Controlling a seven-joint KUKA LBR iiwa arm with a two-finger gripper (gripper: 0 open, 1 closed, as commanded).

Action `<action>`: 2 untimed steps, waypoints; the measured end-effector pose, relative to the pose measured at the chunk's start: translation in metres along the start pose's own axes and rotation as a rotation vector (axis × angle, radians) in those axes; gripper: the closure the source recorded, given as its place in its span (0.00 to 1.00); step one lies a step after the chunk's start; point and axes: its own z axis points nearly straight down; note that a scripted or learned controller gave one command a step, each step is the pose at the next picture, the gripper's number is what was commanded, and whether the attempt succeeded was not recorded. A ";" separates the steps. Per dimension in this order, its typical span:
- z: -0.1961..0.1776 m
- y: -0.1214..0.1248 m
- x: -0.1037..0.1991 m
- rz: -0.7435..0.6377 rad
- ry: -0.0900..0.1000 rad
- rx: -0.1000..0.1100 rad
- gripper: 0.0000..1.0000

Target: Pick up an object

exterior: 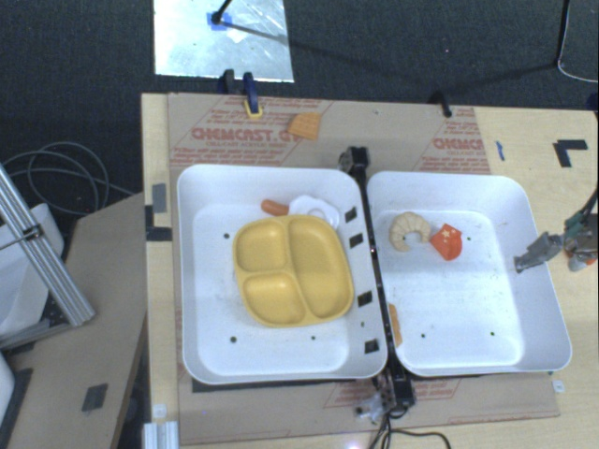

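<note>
While the gripper (541, 251) hangs at the right bin (487, 349) rim, jaws state unclear, nothing seen held, red block (447, 241) and shrimp-like piece (409, 230) lie near.

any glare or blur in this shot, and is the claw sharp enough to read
Camera view: strong glare on the foil sheet above the bench; soft, even light in the white bins, with faint shadows. The claw at the right edge is small and slightly blurred; the yellow tray is sharp.
</note>
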 end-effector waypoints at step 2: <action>-0.024 0.002 -0.001 -0.003 -0.005 -0.011 0.00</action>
